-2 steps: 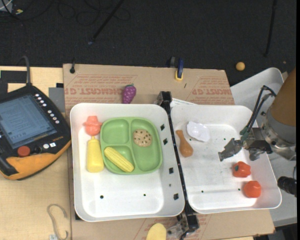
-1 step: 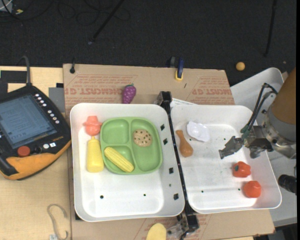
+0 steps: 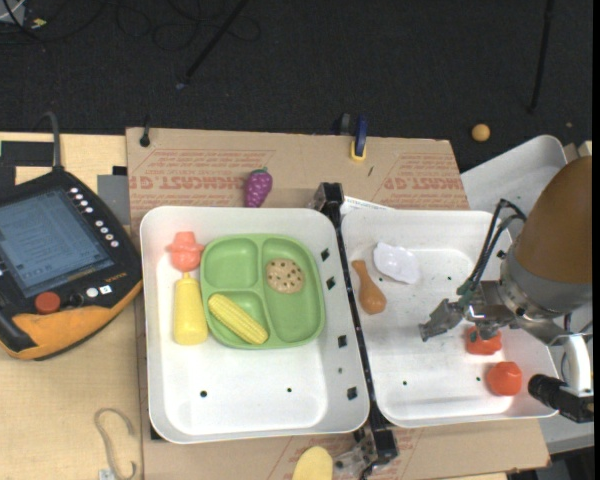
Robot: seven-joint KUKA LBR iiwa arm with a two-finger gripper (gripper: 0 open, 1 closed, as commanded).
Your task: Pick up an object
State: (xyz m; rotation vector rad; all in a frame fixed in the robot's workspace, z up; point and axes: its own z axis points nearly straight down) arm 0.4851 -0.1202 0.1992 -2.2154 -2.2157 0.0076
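A green divided plate [image 3: 263, 290] is sitting in the left bin [image 3: 242, 400]. Just left of the plate a pink toy [image 3: 184, 251] and a yellow bottle [image 3: 188, 310] are lying; on the plate are resting a corn cob [image 3: 238, 318] and a cookie [image 3: 284, 275]. Right of the plate, in the right bin [image 3: 430, 398], a brown drumstick [image 3: 368, 287] and a white piece [image 3: 396, 263] are lying. Further right the gripper [image 3: 450, 318] is hovering, whether clenched or released I cannot tell, beside two red-orange toys [image 3: 484, 344] [image 3: 503, 377].
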